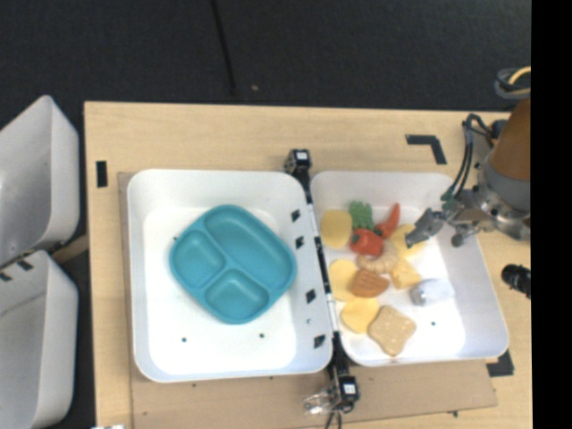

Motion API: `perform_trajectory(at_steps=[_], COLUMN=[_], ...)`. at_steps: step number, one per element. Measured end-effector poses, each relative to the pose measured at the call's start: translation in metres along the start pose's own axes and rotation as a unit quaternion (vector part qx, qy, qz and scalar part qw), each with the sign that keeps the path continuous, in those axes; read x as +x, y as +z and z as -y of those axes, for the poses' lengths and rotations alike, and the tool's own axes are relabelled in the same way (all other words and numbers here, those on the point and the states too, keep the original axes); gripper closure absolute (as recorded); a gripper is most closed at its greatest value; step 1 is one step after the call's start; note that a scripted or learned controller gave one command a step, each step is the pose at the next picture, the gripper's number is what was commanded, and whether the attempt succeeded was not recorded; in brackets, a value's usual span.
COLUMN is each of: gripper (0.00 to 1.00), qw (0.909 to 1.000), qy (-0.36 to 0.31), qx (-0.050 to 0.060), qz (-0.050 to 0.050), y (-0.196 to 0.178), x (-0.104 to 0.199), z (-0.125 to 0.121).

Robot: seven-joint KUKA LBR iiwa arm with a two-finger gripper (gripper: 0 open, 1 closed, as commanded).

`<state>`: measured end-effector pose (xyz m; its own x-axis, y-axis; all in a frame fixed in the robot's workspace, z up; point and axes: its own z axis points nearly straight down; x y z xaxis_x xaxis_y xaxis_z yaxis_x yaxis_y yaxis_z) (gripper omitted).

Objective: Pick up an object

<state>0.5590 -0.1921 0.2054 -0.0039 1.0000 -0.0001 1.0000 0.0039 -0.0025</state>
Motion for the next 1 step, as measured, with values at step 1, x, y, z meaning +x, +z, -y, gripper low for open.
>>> perform_trajectory(at_steps=[1], gripper=[0.00], qw=[1.0000], qy=[-0.003], qx=[0.002], qz=[-0.002], y=[0.0690], x=[0.0719], z=[-0.0416])
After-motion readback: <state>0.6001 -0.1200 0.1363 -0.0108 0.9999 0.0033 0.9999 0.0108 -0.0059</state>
